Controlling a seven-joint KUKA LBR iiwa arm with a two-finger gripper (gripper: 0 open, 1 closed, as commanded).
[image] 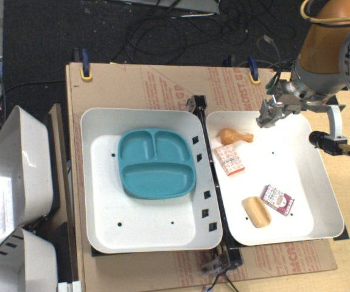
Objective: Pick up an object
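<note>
Where the arm enters over the far right corner of the surface (162, 87), the tool (267, 119) is seen poised above the far edge of the right bin (321, 181); whether it is released or clenched cannot be told, and nothing is seen between its tips. Four candidate objects lie in that bin. The drumstick toy (234, 137) lies near the far left corner of the bin, closest to the tool. Just beside it, toward the near side, lies the red-and-white packet (229, 160), close to the divider between the bins. The tan bread roll (257, 212) and the purple carton (277, 199) lie almost touching near the bin's near edge. The left bin (98, 181) carries a teal divided plate (157, 164).

The main risk is judged to be a miss or a glancing contact: the drumstick toy is rounded and tapered and could be rolled aside or squeezed out. A descent on the flat packet could be blocked by the nearby bin wall. The roll and carton, being so close, could be disturbed together.

Open room is found in the middle of the right bin and along its right edge, where a descent would be unobstructed.
</note>
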